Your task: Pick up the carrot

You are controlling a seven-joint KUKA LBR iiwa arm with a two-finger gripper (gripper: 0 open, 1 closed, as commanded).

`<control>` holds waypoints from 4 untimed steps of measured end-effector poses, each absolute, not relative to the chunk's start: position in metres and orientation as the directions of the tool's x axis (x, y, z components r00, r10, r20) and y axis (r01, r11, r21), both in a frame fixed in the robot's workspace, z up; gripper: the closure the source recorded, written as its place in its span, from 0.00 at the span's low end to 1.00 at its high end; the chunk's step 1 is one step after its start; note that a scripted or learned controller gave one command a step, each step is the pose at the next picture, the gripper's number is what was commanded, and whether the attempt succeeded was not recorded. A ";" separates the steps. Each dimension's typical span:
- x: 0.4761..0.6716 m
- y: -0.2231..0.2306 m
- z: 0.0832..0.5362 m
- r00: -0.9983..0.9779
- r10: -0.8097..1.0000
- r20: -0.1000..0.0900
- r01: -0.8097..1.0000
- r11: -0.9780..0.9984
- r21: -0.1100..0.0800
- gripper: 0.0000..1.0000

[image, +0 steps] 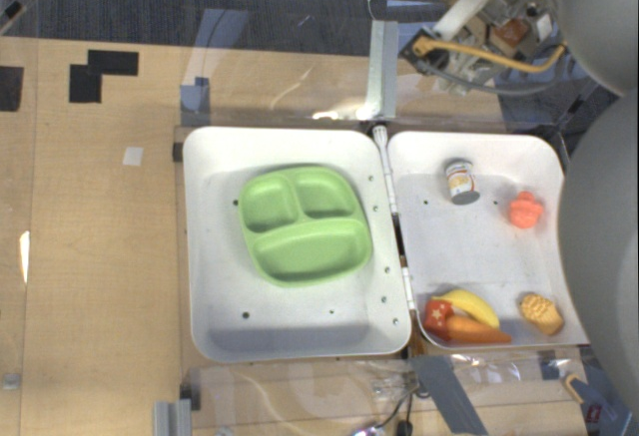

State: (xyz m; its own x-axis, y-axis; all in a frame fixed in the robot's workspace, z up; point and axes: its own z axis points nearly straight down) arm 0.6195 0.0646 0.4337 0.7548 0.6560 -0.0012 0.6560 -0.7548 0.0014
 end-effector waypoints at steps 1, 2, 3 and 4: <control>0.659 0.045 0.303 0.979 0.203 -0.001 0.203 -0.979 0.000 1.00; 0.660 0.046 0.313 0.979 0.206 0.000 0.206 -0.979 0.001 1.00; 0.661 0.046 0.324 0.978 0.209 0.001 0.209 -0.978 0.001 1.00; 0.626 -0.001 0.431 0.975 0.223 0.002 0.223 -0.975 0.002 1.00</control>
